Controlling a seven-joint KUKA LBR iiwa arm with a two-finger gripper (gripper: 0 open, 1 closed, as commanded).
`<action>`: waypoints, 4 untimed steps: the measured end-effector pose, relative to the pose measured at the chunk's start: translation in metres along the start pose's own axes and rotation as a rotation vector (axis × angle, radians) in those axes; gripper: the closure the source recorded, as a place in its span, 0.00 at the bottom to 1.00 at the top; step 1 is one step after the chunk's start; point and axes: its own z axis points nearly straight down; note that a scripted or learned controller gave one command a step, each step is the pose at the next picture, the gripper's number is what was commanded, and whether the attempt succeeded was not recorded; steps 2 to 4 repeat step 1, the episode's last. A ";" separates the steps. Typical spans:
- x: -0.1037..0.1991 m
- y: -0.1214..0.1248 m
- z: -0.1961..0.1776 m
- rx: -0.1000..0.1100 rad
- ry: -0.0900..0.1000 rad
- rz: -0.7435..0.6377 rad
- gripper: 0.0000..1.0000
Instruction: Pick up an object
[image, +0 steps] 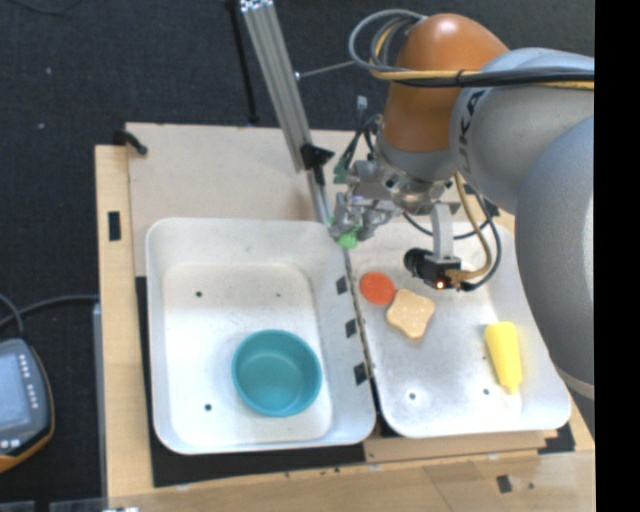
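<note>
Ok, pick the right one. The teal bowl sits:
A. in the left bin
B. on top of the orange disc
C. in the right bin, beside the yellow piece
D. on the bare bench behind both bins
A: the teal bowl stands on the floor of the left bin, while the orange disc and the yellow piece lie in the right bin.

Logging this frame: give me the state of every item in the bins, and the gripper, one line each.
Teal bowl: upright, open side up, in the left bin.
Orange disc: lying flat in the right bin.
Tan bread-shaped piece: lying flat, just beside the disc.
Yellow piece: lying lengthwise, apart from the others.
Small green item: at the gripper tip; held or not, unclear.
</note>
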 end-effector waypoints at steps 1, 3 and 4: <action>0.047 0.014 0.006 -0.002 -0.001 0.004 1.00; 0.047 0.014 0.006 -0.002 -0.001 0.004 1.00; 0.047 0.014 0.006 -0.002 -0.001 0.004 1.00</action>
